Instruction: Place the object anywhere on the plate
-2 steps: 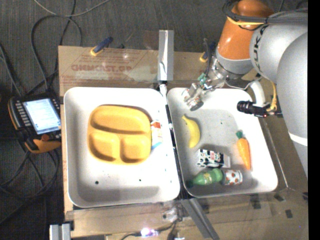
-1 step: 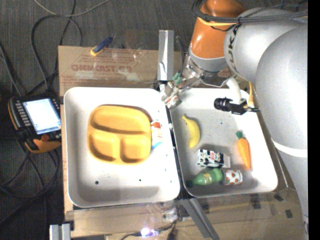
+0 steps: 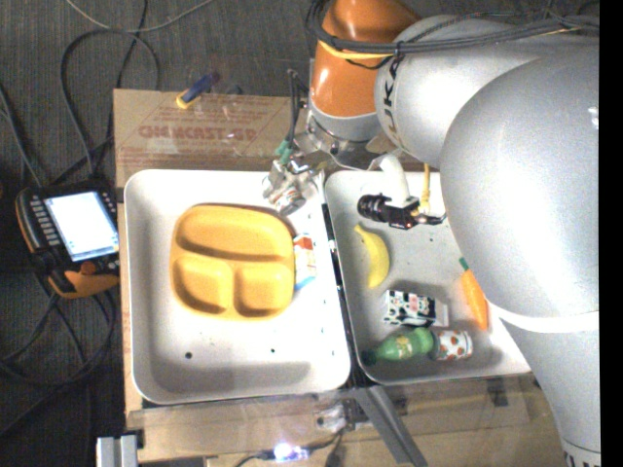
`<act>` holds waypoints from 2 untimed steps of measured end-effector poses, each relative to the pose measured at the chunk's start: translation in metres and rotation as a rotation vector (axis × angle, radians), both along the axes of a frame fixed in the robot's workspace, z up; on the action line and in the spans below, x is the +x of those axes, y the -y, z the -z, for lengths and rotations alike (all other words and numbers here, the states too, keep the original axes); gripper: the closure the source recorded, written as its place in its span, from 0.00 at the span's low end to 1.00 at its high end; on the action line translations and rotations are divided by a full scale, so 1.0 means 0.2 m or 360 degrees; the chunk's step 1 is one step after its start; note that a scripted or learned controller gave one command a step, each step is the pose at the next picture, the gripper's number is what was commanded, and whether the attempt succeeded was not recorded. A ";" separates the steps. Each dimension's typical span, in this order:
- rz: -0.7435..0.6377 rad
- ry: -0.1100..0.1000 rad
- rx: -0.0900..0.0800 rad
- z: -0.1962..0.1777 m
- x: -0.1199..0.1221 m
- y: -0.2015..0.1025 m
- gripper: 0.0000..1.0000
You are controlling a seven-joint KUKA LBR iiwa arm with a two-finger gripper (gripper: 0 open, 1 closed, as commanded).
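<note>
Arm [image 3: 506, 163] looms, hiding right bin [image 3: 428, 358] edge; jaws [image 3: 289, 185] blurred, grip state unclear, above plate [image 3: 234, 261].

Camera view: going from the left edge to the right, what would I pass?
Handheld screen unit → yellow divided plate → banana → black-and-white cow toy → orange carrot.

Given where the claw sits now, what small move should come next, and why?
Probably a short shift toward the plate. The claw hovers at the left bin's upper right corner, just off the plate's edge. I can't tell whether it holds anything. If it does, centring over the plate comes before release.
</note>
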State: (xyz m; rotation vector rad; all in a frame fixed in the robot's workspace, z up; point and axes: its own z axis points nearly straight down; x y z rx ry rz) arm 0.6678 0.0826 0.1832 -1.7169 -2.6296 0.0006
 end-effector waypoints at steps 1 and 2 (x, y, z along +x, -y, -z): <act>-0.0078 -0.0003 -0.0002 0.21 -0.26 -0.13 1.00; -0.0078 -0.0003 0.0001 0.21 -0.26 -0.13 0.00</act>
